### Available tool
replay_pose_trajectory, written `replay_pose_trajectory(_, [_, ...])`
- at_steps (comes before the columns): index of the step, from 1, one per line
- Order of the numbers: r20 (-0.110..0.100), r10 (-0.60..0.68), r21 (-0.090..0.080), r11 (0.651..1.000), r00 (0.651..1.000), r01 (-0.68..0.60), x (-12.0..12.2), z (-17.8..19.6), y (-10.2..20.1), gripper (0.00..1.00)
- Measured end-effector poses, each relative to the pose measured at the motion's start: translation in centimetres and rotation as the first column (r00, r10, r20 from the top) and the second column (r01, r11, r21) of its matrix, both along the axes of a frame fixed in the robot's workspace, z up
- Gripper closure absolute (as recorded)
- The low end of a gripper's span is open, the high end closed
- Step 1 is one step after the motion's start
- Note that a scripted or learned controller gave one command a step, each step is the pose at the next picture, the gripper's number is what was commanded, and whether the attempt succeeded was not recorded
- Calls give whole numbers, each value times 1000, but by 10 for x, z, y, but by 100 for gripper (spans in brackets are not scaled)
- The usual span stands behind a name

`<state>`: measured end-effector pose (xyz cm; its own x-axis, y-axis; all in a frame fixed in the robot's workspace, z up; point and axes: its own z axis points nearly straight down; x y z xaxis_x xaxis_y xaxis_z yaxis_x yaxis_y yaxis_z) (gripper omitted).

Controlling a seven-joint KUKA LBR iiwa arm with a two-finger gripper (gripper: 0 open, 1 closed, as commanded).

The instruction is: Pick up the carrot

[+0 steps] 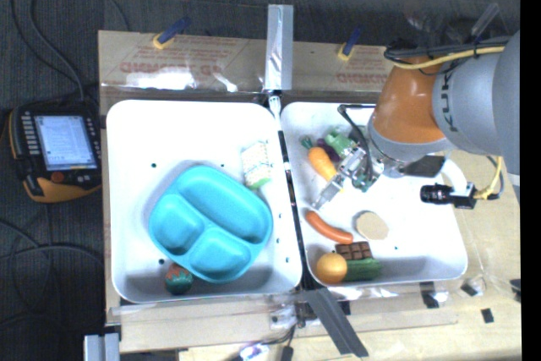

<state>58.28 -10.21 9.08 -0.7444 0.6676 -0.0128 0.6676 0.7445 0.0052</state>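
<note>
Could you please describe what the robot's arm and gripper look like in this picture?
The arm is a thick, rounded grey body with a broad orange band just above the wrist. A yellow cable and dark cables run over its top. The gripper is a small metallic assembly with slim pale fingers and some green and dark parts at its base.

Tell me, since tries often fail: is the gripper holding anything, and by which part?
Nothing is held. The gripper hangs beside the carrot, which lies in the right bin.
</note>
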Motion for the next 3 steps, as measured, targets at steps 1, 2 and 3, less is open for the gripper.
replay_pose_trajectory(1, [-11, -105, 4, 994, 994, 105, 12, 93, 15, 0])
replay_pose_trajectory(2, [-12, -239, 4, 971, 971, 239, 49, 3, -6, 0])
replay_pose_trajectory(3, [-5, -238, 5, 971, 971, 238, 51, 15, -6, 100])
